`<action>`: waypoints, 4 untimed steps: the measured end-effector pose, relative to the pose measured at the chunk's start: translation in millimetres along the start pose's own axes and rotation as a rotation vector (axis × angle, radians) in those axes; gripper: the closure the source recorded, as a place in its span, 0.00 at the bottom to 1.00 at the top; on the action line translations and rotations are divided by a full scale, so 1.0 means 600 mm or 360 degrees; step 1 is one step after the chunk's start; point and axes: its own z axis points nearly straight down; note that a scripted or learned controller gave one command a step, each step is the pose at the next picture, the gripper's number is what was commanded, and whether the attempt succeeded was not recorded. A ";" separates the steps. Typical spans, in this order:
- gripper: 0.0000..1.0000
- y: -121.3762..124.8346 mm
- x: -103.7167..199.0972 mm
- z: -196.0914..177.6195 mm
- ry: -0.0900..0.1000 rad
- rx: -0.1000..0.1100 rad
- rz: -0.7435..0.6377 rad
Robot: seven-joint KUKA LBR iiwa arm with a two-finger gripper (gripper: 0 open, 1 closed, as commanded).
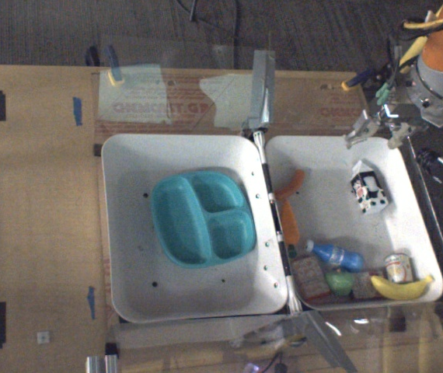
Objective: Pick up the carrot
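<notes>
The carrot [289, 220] is a long orange piece lying along the left wall of the right bin [326, 158], with its far end bent toward the bin's middle. My gripper [378, 133] hangs over the far right corner of that bin, well to the right of the carrot and apart from it. Its fingers are spread open with nothing between them.
A small black-and-white carton [369, 189] lies just below the gripper. Along the right bin's near wall sit a blue bottle [336, 255], a brown packet [311, 277], a green item [340, 282], a can [397, 266] and a banana [402, 288]. The left bin [128, 169] holds a teal divided plate [204, 217].
</notes>
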 end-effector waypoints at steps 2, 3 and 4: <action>0.00 0.013 0.047 0.163 -0.0003 -0.0007 -0.0310; 0.00 -0.086 0.017 0.289 -0.0002 -0.0013 -0.0246; 1.00 -0.084 0.011 0.269 -0.0012 -0.0024 -0.0239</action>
